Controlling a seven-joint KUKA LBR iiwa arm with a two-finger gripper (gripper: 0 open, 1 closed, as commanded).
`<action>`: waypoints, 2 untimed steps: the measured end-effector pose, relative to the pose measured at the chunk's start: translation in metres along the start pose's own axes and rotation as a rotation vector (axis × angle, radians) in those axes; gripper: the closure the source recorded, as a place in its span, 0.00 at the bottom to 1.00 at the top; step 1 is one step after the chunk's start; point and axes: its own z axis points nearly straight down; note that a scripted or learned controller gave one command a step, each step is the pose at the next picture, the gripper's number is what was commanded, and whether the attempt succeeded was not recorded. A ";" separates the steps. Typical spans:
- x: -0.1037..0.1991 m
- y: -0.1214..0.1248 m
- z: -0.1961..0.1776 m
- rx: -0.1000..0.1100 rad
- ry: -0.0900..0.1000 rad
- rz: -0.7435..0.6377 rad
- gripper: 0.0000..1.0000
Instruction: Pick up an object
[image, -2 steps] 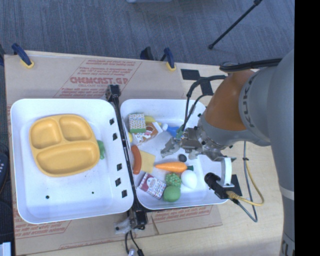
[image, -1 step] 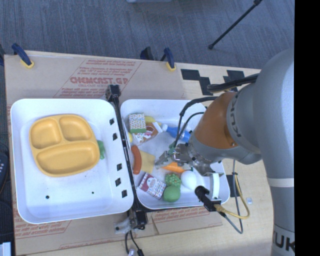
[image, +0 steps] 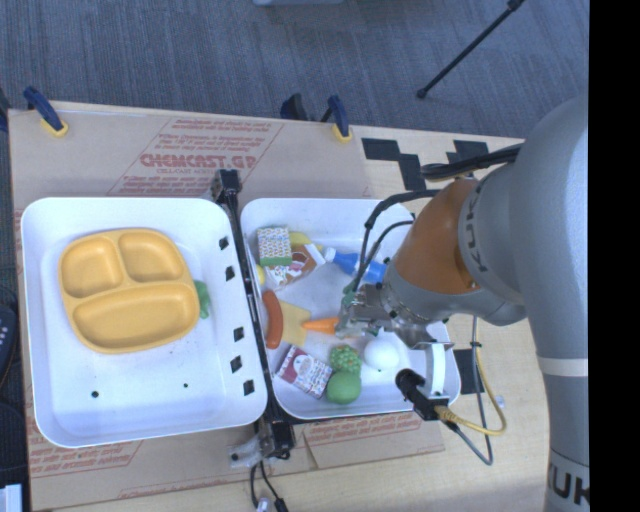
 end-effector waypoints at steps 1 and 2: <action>0.000 0.000 0.000 0.000 0.000 -0.001 0.00; 0.051 0.016 0.026 0.013 0.004 0.075 0.00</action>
